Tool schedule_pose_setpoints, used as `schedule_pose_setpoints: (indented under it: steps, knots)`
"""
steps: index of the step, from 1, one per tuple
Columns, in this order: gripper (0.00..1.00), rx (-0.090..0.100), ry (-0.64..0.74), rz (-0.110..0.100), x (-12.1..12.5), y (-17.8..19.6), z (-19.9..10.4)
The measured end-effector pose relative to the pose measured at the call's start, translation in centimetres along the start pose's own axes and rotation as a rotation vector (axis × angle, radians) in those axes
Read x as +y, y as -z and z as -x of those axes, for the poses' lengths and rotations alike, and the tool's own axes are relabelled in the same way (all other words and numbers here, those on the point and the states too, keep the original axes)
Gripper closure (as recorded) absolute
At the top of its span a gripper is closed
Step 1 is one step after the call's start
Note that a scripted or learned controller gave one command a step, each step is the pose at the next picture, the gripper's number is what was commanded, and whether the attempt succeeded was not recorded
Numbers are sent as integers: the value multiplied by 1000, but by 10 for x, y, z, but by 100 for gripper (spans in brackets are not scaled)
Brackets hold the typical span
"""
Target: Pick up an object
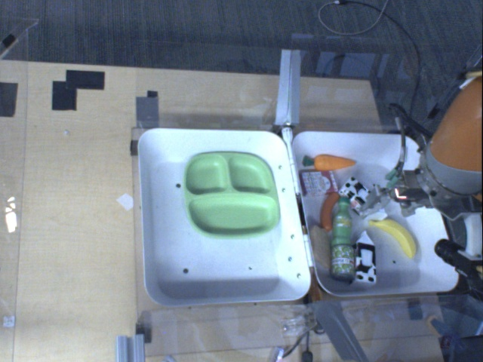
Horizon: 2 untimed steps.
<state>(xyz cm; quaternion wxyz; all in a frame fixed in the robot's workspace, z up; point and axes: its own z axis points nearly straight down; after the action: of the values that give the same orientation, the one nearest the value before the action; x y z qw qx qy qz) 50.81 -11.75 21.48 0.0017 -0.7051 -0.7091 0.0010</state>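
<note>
The right bin (423, 277) holds several objects. An orange carrot (333, 161) lies at its far left, with a red and white packet (316, 181) just below it. A green bottle (342, 240) lies lengthwise beside an orange sausage-shaped piece (327, 210). A small black-and-white spotted toy (353, 193) sits mid-bin, and a black-and-white carton (366, 260) rests near the front. A yellow banana (397, 236) lies right of the bottle. My gripper (395, 194) hangs low over the bin's middle right, just above the banana and right of the spotted toy.
The left bin (162, 262) carries a green divided plate (230, 193). A metal divider post (286, 89) stands between the bins at the back. The grey arm with its orange band (460, 127) crosses the right bin's far right side.
</note>
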Motion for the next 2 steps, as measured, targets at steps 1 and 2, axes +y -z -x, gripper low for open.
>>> schedule_pose_setpoints:
  steps: [1,2]
  knots:
    - [0,-2,46,13,37,-126,-9]
    - [100,-1,47,15,39,-117,-10]
